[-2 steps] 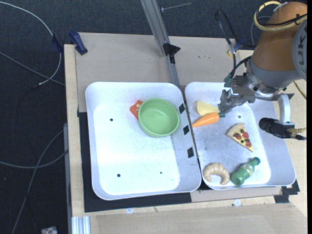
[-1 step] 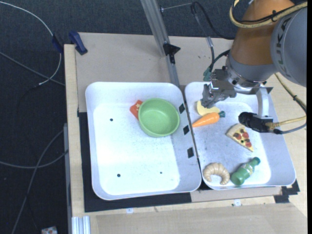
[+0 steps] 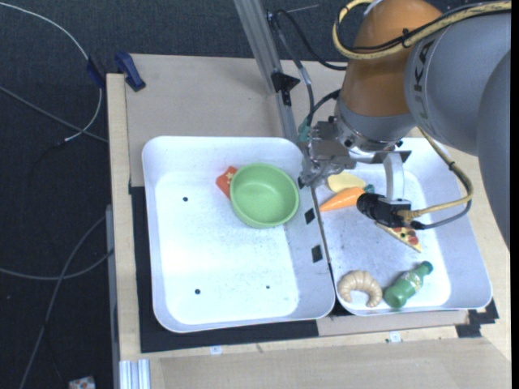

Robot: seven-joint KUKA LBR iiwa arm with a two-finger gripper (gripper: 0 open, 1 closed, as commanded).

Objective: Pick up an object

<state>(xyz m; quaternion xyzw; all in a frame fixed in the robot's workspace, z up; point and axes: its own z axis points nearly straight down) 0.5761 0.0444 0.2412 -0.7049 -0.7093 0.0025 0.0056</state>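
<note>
My gripper (image 3: 315,171) hangs low over the ridge between the two bins, at the back of the right bin. An orange carrot (image 3: 340,199) lies just to its right, with a pale yellow piece (image 3: 344,183) behind it. In the left bin (image 3: 186,241), a green bowl (image 3: 263,194) sits close to the gripper's left, and a red-orange object (image 3: 225,181) peeks out behind the bowl. The wrist hides the fingertips.
The right bin (image 3: 454,250) also holds a pizza slice (image 3: 403,235), a croissant (image 3: 361,286) and a green bottle (image 3: 405,286) near its front edge. A metal post (image 3: 263,47) rises behind the bins. A blue clip (image 3: 130,70) sits at the bench's back left corner.
</note>
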